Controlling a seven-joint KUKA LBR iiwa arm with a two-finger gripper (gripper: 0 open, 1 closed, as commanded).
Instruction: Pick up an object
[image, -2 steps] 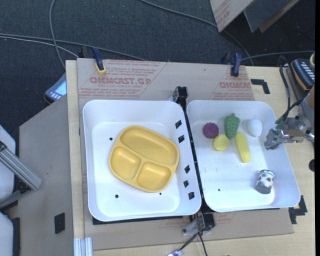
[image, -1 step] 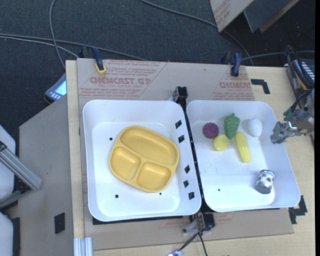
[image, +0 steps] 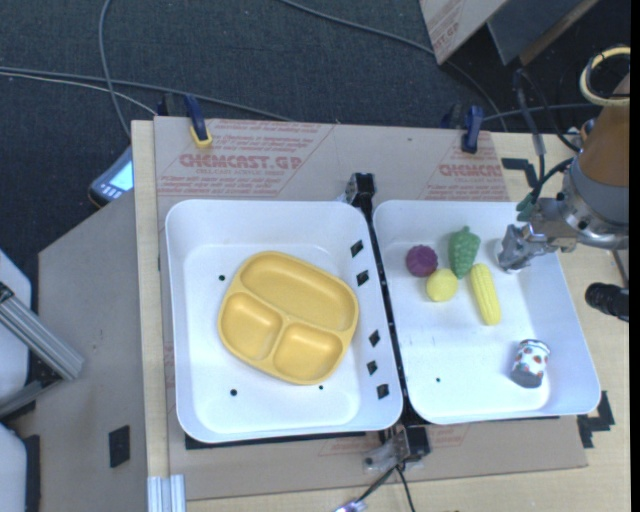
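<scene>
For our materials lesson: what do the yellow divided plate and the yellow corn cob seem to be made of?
Yellow divided plate: likely moulded plastic, matte to satin; uniform colour, smooth rounded compartment ridges. Yellow corn cob: probably toy plastic or rubber; flat even colour. Texture too small to confirm.

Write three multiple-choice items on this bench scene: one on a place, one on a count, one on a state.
1. Where does the yellow divided plate lie?
A. left bin
B. right bin
C. on the cardboard

2. How many small objects lie in the right bin?
A. two
B. five
C. eight

3. How does the gripper stand?
A. above the right bin's upper right part, holding nothing
B. lifting the plate
C. over the left bin

Answers:
A, the plate rests in the left bin.
B: purple piece, green piece, yellow ball, corn, silvery object.
A, nothing shows between its fingers.
</scene>
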